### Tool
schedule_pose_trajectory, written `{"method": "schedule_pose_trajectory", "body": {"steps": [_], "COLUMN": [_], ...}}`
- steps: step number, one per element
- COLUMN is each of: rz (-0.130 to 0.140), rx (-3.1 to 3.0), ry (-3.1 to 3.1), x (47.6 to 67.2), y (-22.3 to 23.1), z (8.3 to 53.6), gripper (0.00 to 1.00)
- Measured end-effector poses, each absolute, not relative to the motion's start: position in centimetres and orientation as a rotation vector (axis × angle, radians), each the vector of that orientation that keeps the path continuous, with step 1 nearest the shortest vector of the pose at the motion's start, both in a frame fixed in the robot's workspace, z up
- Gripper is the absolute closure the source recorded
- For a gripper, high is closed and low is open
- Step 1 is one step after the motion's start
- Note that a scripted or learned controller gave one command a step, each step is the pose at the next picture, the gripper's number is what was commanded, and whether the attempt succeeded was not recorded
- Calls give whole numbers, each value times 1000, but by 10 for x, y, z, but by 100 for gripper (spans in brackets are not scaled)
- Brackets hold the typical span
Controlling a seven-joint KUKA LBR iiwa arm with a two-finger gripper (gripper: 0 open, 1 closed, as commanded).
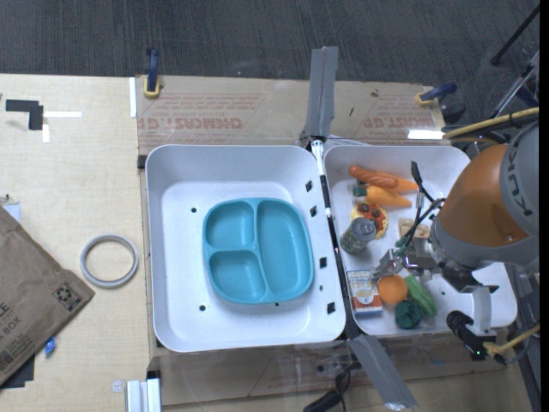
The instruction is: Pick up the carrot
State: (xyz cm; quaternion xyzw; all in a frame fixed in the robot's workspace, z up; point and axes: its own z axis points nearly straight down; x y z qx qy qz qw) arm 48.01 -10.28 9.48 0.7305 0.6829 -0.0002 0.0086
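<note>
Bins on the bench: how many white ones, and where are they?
2. The left bin holds a teal divided plate. The right bin holds the toy food, including the carrot, and the arm covers much of it.

- Arm (pixel 493 204) cut off at right edge, covers right part of right bin (pixel 339 157).
- Gripper (pixel 403 260) fingers too small/cluttered to read.
- Cardboard (pixel 30 303) cut off at left edge.
</note>
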Motion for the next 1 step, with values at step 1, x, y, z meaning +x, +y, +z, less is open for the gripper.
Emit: {"method": "schedule_pose_trajectory", "body": {"steps": [1], "rz": [-3], "rx": [2290], "ry": [2141], "x": [480], "y": [-101], "z": [100], "gripper": [100]}}
